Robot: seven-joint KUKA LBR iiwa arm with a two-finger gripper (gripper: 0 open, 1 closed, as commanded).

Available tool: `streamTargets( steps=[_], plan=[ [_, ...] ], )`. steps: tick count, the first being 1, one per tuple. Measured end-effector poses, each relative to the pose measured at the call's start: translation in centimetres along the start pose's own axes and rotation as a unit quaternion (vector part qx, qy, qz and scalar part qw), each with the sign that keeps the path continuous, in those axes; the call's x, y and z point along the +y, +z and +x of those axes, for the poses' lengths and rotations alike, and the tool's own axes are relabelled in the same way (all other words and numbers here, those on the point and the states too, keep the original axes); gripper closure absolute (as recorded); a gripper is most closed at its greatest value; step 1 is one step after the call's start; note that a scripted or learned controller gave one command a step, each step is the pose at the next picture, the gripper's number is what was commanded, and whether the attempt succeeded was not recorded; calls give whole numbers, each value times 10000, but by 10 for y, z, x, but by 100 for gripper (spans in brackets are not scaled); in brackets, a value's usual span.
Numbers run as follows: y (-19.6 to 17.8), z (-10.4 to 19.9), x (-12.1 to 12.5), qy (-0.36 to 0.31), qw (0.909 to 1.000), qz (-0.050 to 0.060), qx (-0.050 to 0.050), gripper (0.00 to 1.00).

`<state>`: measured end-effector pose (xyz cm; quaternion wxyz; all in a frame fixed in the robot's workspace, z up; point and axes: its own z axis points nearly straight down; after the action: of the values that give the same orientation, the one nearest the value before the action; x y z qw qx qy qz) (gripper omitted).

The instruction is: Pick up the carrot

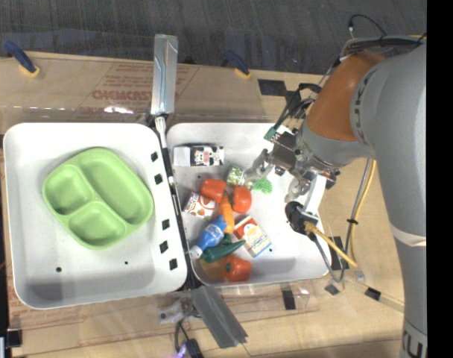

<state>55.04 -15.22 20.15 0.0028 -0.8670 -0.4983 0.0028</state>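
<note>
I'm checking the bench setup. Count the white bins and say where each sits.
2. The left bin holds a green plate. The right bin holds the toy food pile, carrot included. None looks hidden.

Camera view: single fixed camera, mounted above the counter [55, 77], facing down at a slant. Range: moderate; both white bins framed whole, left bin [18, 200] and right bin [301, 256] side by side. Dark floor along the top edge. Arm [390, 125] enters from the right side.
</note>
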Motion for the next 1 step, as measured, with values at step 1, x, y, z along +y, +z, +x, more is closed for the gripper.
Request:
streamTargets(
  steps=[1],
  plan=[
    [109, 24, -23, -817, 9967, -38, 5, 0]
  ],
)
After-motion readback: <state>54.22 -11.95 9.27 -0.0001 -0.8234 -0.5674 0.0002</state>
